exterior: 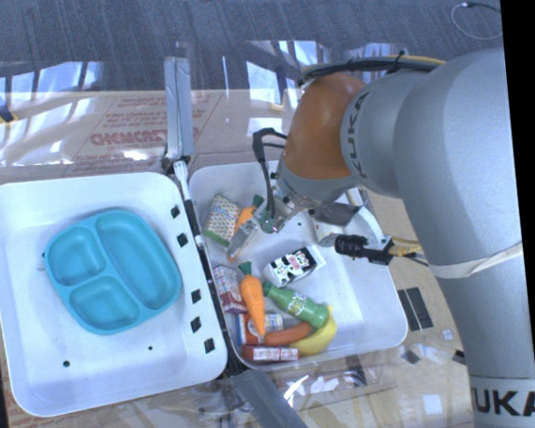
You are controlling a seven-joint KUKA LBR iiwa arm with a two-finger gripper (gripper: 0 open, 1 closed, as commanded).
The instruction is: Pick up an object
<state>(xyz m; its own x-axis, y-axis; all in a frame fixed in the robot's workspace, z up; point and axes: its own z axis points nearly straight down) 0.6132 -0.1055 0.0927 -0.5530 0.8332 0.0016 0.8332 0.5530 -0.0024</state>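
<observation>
The hand (266,220) hangs low in the right bin (380,329), its grip impossible to judge; the toy carrot (253,297) lies just below-left, long axis running toward the camera.

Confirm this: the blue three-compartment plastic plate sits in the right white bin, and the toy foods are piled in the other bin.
Wrong bin. The camera view shows the blue three-compartment plastic plate in the left white bin; the toy foods, such as the orange carrot, are piled in the right white bin.
</observation>
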